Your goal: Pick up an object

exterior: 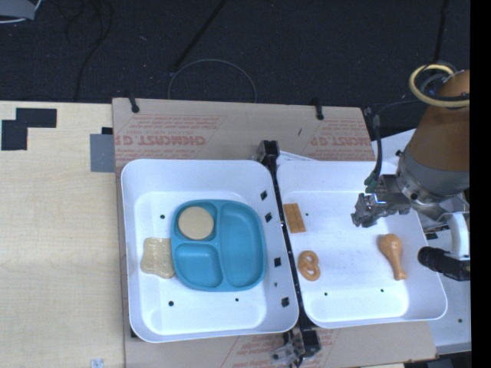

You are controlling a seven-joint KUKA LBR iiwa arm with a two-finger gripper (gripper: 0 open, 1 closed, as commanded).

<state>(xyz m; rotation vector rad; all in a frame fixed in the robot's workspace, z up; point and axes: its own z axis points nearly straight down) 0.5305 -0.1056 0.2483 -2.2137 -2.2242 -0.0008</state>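
Drumstick (393, 255) is the toy food we would go for, because it lies closest to the gripper (368, 210). It rests on the floor of the right bin (345, 301), near the right wall. From the gripper, the drumstick sits a little to the right and toward the near edge of the bin, close by but not touching. Its long shape runs from the fat end at the top down to the thin end nearer us, tilted a bit to the right.

We see the gripper low over the right bin with nothing in it. We cannot tell if it is wide or narrow, since it looks dark and small from up here.

Two more toys lie in the same bin: a pretzel (309, 265) and a flat cracker (293, 218), both near the left wall, farther from the gripper.

We think the arm must slide toward the drumstick and grab across its thin middle.
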